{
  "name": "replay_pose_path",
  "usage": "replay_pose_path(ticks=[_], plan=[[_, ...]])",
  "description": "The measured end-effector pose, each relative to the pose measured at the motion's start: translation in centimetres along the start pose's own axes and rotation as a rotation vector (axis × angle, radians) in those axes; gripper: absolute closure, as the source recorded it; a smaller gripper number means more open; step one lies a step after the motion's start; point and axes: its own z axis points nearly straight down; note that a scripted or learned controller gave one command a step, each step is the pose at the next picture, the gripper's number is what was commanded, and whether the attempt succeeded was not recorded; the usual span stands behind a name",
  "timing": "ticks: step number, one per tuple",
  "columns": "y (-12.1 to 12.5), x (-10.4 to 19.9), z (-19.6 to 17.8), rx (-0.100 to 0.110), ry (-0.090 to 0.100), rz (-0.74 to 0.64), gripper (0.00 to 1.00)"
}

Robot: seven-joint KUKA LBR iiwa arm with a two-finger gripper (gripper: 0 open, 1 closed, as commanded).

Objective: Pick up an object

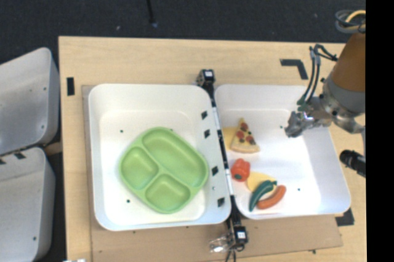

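The left bin [98, 131] on the counter [141, 61] carries a green divided plate [163, 170] lying flat toward its 5 o'clock side, with nothing on it. Across the central divider, the right bin [320, 193] holds the candidates for picking, all clustered along its 9 o'clock wall: a pizza slice [244, 137] highest, a red pepper [240, 169] just below it, then a yellow wedge [258, 180] touching a green chili [261, 194] and a sausage [274, 196] at about 7 o'clock.

The gripper [295, 127] hangs over the bin's 2 o'clock region, well apart from every toy. I cannot tell whether the jaws are spread or closed; they hold nothing visible.

The pizza slice looks the best target: nearest, and lying clear of its neighbours. The jaws should travel toward 9 o'clock, centre over it, and straddle its narrow width before descending. It lies flat, so the tips need to reach the bin floor or they will likely skid over it.
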Motion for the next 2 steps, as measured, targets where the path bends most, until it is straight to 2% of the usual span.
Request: replay_pose_path(ticks=[1,2], plan=[[2.5,4.8,0.7,0.001,0.0,0.0,1.0],[3.9,9.4,-0.2,0.002,0.001,0.001,1.0]])
